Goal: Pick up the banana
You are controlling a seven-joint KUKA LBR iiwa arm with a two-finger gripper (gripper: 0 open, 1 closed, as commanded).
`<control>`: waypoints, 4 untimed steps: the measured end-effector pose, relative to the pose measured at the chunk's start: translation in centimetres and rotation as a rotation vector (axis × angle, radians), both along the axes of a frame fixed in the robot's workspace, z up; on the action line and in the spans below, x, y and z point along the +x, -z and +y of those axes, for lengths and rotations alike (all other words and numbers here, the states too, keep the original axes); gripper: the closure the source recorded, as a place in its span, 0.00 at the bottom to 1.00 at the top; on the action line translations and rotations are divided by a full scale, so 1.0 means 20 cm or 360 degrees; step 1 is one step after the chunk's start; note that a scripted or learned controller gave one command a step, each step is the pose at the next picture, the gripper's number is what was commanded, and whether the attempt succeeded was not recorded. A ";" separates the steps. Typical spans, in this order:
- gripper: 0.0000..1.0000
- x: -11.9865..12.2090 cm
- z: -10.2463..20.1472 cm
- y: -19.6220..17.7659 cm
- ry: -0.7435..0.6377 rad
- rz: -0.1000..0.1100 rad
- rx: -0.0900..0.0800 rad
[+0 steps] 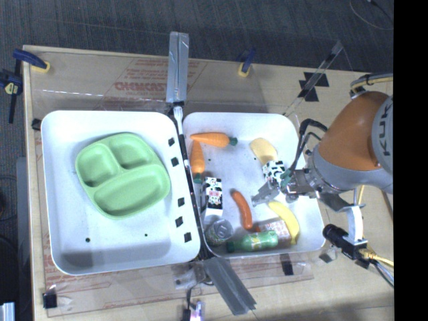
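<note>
The banana (284, 221), yellow and curved, lies in the right bin (241, 120) near its front right corner. Its near end rests against a green bottle (257, 241). My gripper (266, 192) hovers low over the bin just up and left of the banana's far end. It is open, with nothing between its fingers. The orange-banded wrist (348, 142) reaches in from the right over the bin's right wall.
The right bin also holds two carrots (210, 139) (198, 158), a pale yellow piece (262, 148), a black-and-white item (273, 171), a small carton (212, 192), a red sausage (243, 209) and a silver can (219, 230). A green divided plate (122, 174) sits in the left bin (60, 246).
</note>
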State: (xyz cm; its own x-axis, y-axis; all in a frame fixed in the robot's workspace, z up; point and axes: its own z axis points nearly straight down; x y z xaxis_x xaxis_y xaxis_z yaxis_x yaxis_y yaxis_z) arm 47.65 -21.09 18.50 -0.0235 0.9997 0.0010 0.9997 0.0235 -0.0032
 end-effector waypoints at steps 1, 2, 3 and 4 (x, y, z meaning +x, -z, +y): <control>0.00 0.00 0.01 0.47 0.0005 -0.0002 0.0000; 0.00 0.00 0.00 0.18 -0.0026 -0.0003 0.0000; 1.00 0.01 0.00 0.13 -0.0036 -0.0003 -0.0001; 1.00 0.00 0.10 0.13 -0.0294 0.0000 0.0003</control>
